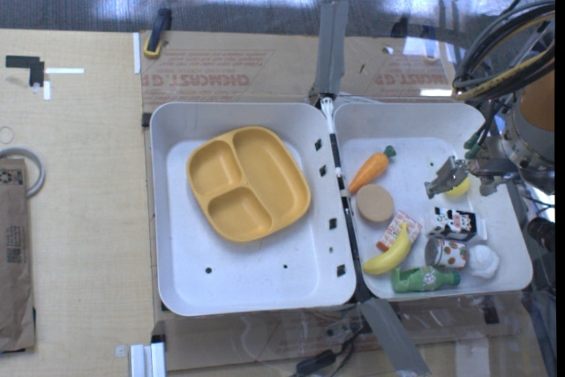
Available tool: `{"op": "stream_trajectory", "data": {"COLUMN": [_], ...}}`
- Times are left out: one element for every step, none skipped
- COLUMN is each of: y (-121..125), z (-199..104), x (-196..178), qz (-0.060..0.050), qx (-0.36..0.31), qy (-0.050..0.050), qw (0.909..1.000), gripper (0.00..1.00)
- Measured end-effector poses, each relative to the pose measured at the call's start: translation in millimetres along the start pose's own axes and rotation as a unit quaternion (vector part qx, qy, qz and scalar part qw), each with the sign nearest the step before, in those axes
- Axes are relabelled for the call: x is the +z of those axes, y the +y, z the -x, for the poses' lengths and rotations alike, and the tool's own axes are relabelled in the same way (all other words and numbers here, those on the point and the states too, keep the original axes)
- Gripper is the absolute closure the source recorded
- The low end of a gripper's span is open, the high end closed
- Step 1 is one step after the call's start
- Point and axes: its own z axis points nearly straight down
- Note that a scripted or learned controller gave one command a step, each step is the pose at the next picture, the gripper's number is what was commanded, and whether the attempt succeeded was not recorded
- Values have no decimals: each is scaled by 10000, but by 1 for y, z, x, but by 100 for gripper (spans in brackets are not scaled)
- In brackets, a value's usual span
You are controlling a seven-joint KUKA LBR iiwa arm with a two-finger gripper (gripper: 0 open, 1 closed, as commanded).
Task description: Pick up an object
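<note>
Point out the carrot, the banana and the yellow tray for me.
carrot point(368, 171), camera view, middle of its orange body
banana point(391, 252), camera view, middle of its curve
yellow tray point(248, 183), camera view, ridge between its compartments

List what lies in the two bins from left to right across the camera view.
Yellow divided plate → carrot → round tan disc → banana → green bottle → tool → white ball.

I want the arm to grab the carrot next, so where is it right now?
The carrot lies in the right bin, upper left part, near the divider, just above the round tan disc and left of the gripper.
</note>
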Motion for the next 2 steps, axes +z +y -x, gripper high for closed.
{"op": "stream_trajectory", "data": {"y": [13, -4], "z": [55, 29], "x": [144, 154], "qz": [123, 228], "qx": [-91, -922], "qy": [-38, -136], "qw": [9999, 9954], "gripper": [0, 0]}}
